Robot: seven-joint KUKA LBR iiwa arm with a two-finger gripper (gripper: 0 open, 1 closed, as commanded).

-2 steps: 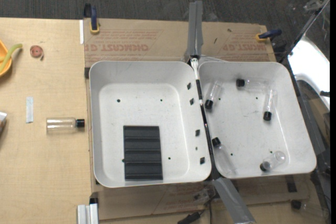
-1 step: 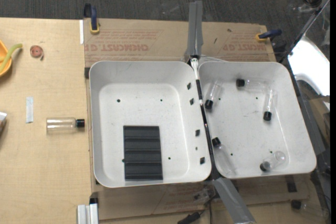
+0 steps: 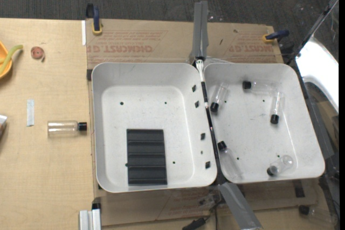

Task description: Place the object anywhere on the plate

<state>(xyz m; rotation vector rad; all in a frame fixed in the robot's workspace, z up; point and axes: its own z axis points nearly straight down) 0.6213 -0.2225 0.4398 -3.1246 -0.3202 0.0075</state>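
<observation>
A black ribbed plate (image 3: 145, 157) lies flat in the left bin (image 3: 108, 83), near its front edge. The right bin (image 3: 302, 116) holds several clear vials with black caps. One vial (image 3: 218, 99) leans by the left wall and another (image 3: 275, 108) lies toward the right. A short one (image 3: 249, 84) is near the back. One vial (image 3: 225, 150) rests at the front left and one (image 3: 280, 166) at the front right corner.
On the bench left of the bins lies another clear vial (image 3: 66, 127), with a white strip (image 3: 30, 113), a small red disc (image 3: 36, 52) and a yellow object (image 3: 5, 59) beyond it. Clamps (image 3: 94, 19) (image 3: 275, 36) hold the cardboard behind the bins.
</observation>
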